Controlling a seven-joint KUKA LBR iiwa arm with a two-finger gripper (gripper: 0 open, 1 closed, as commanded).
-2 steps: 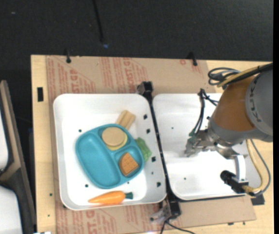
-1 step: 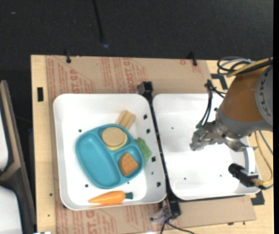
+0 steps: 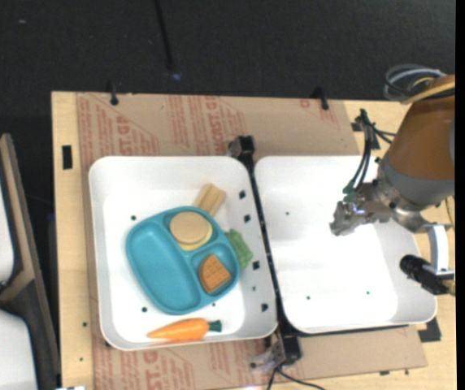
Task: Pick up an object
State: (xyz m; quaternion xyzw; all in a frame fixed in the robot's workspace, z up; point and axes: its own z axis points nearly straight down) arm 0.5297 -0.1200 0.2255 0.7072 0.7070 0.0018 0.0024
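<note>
Spanning most of the view, a pale wooden bench with red printed lettering along its top carries two shallow white bins side by side, set against a dark floor. At the far left edge stand pale, boxy shapes behind a thin wooden board; what they are is unclear.

Left bin: one blue tray with several compartments lies near the middle. One round tan disc sits in the tray's upper compartment, and one brown square piece sits in the compartment below it. One tan block pokes out from beyond the tray's upper edge, just beside the disc. One green piece shows at the tray's right side, partly hidden. One orange carrot with a green tip lies apart from the tray, near the bin's front wall.

Right bin: its floor shows a few small dark dots. The gripper hangs over this bin's right half, well apart from every object in the left bin. One arm, orange and grey, reaches in from the right. Whether the fingers are spread or closed cannot be told; they are too small and blurred.
</note>
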